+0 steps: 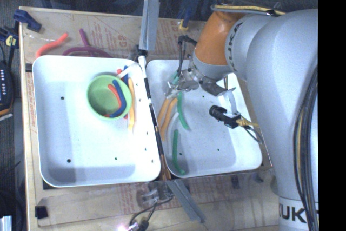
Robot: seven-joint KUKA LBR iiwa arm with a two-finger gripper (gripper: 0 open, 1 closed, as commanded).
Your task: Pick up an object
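Gripper (174,85) near green strip (183,114) (orange sticks (165,111) alongside)

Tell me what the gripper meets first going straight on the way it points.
Probably the green strip just below the gripper in the right bin, beside the orange strips; depth is unclear from above.

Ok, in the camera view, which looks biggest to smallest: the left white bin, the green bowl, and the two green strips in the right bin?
1. left white bin
2. green bowl
3. upper green strip and lower green strip: they look about alike, so no ranking.
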